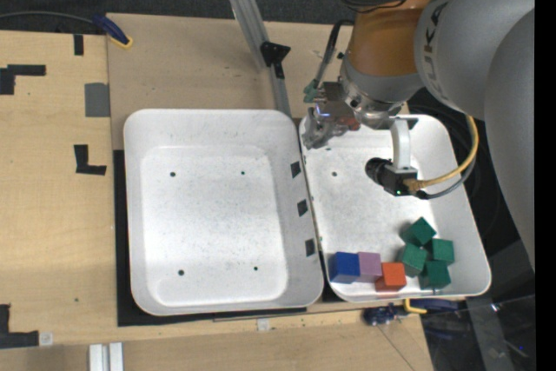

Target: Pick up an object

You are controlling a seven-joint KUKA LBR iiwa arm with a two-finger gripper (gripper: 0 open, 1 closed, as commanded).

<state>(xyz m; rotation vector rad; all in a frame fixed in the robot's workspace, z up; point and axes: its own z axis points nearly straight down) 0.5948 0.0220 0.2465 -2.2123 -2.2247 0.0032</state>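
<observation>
My gripper (320,133) hangs over the far left corner of the right bin (365,187), below the orange wrist band; I see nothing between its fingers. Small blocks lie in that bin's near right corner, well away from the gripper: a blue block (346,265), a lilac block (369,264), an orange block (393,275) and several green blocks (427,252).
The left bin (208,204) lies beside the right one, their rims touching. A slanted metal pole (248,9) runs down from the top to the bins' far junction, close to the gripper. A black camera unit (388,175) hangs from the wrist over the right bin.
</observation>
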